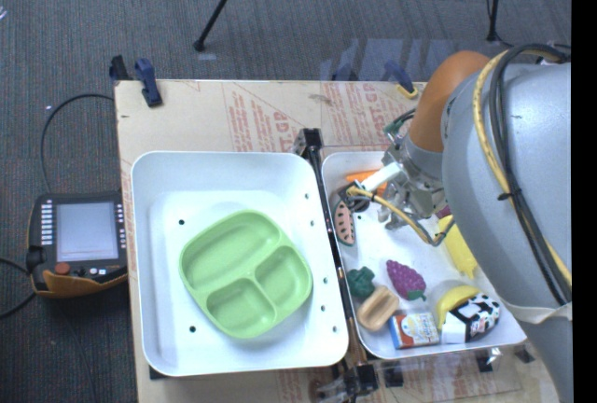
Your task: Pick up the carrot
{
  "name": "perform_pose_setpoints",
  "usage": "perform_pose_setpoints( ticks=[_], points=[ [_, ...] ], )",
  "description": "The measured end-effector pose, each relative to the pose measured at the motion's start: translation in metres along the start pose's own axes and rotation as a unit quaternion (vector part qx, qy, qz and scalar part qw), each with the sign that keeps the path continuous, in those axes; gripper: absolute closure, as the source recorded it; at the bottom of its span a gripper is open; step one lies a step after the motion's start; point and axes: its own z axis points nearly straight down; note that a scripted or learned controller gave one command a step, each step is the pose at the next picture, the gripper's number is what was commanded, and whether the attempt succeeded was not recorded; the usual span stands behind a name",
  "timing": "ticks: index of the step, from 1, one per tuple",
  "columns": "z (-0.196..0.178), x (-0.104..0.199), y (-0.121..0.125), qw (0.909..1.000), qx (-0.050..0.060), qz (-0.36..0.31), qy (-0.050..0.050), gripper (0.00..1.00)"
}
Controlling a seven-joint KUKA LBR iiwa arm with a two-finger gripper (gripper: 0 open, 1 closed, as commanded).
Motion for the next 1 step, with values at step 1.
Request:
perform_pose_setpoints(
  ticks=[1],
  points=[
    [-0.0944, 0.0054, -0.072, 0.9961, -0.004, 0.087, 0.01, 1.0]
  ],
)
